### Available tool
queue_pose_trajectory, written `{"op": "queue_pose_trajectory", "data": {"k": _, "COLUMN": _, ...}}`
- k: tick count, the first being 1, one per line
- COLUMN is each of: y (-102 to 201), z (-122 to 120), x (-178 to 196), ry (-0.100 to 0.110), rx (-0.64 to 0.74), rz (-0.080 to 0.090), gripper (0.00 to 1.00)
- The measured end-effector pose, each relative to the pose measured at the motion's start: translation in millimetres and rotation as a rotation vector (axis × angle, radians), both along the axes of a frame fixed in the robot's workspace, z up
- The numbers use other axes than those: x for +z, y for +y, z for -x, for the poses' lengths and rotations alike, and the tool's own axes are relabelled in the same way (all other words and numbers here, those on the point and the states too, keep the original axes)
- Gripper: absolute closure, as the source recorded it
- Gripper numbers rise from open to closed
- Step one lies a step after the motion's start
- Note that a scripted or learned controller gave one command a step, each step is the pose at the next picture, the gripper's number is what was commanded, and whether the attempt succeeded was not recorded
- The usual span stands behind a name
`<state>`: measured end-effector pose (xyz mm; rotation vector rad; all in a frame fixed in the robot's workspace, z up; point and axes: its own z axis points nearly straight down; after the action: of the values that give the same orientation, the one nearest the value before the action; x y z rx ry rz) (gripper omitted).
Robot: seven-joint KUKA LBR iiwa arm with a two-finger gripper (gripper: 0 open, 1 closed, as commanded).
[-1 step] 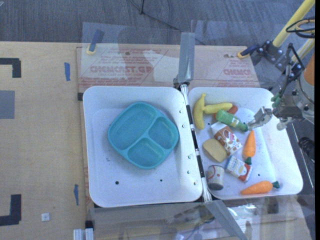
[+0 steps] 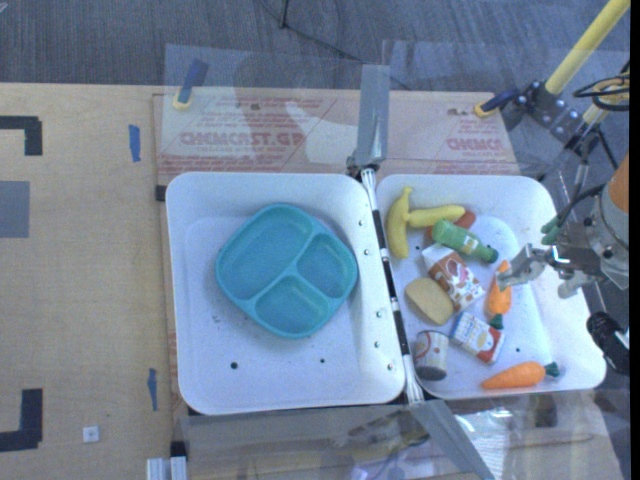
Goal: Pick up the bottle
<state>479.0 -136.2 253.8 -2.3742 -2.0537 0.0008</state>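
Green plastic marks the bottle [image 2: 465, 240], which lies on its side in the right bin [image 2: 535, 200], its red cap end toward the bananas [image 2: 418, 218] and its neck pointing toward the bin's right half. It touches nothing but the bin floor and perhaps the carton [image 2: 456, 276] just below it. Nothing has lifted it, so the pick is not yet done.

The claw [image 2: 527, 264] hangs over the right side of that same bin, near the bottle but apart from it, just beside a small carrot [image 2: 498, 298]. Whether it is released or clenched I cannot tell; the metal parts blur together at this slant, and nothing is seen gripped in it. By my judgement the reach is under way and the whole of the grasp and the lift are left to do: the claw would need to shift toward the bin's middle and come down across the bottle's body.

Other things crowd the right bin: a slice of bread [image 2: 430, 301], a small box [image 2: 476, 336], a tin can [image 2: 431, 353] and a larger carrot [image 2: 518, 374] near the front rim. The left bin [image 2: 200, 368] holds a blue divided plate [image 2: 287, 270].

Much of the arm [image 2: 610, 258] is cut off at the frame's right side, and cables there tangle with the wrist, so its pose is hard to read. The desk [image 2: 80, 268] beyond the bins bears only tape marks.
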Motion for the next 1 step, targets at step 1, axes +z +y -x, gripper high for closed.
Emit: {"op": "queue_pose_trajectory", "data": {"k": 1, "y": 84.4, "z": -78.0, "x": -8.1, "ry": -0.003, "rx": 0.116, "rz": 0.002, "gripper": 0.00}}
